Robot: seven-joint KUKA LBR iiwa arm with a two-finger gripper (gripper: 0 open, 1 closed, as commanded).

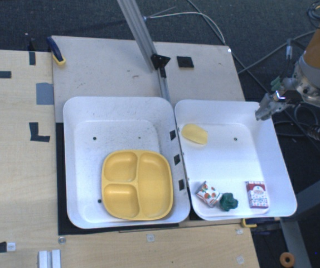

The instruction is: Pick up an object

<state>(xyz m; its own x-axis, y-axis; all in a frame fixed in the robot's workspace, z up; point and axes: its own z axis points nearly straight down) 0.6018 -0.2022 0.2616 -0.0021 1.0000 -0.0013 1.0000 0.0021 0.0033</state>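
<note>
Yellow plate (137, 184) fills the left bin, out of play. In right bin (271, 149): yellow lump (194, 134) at far-left, small packs at near edge. Gripper (265, 109) over bin's far-right rim w/ nothing held; jaws: can't tell

A yellow divided plate (137, 184) sits in the white left bin (76, 149). In the white right bin (271, 155), a pale yellow lump (194, 134) lies near the far left corner; a red-and-white packet (208, 194), a dark green piece (228, 202) and a red-and-white carton (256, 195) line the near edge.
</note>
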